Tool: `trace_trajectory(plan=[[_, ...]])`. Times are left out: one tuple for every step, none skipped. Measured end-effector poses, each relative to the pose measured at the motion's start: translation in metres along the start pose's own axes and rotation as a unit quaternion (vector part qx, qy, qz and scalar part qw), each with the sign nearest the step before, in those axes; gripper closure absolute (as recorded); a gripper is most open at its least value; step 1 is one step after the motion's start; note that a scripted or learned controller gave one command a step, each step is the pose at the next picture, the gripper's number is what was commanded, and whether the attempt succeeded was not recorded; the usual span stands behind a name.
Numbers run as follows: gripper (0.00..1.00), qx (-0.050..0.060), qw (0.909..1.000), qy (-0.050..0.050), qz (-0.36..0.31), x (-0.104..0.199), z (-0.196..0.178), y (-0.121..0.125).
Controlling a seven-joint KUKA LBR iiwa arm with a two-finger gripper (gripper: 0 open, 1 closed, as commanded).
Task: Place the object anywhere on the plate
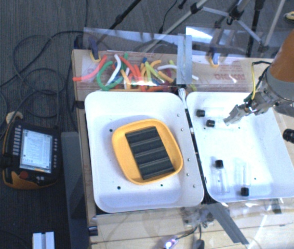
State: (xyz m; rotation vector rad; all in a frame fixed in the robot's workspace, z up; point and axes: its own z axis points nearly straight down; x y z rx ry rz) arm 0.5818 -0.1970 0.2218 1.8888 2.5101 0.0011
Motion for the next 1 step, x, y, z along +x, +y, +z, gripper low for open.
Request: trace_trajectory(plan=[[0.0,0.0,1.0,0.0,0.0,-0.0001,0.0,0.0]])
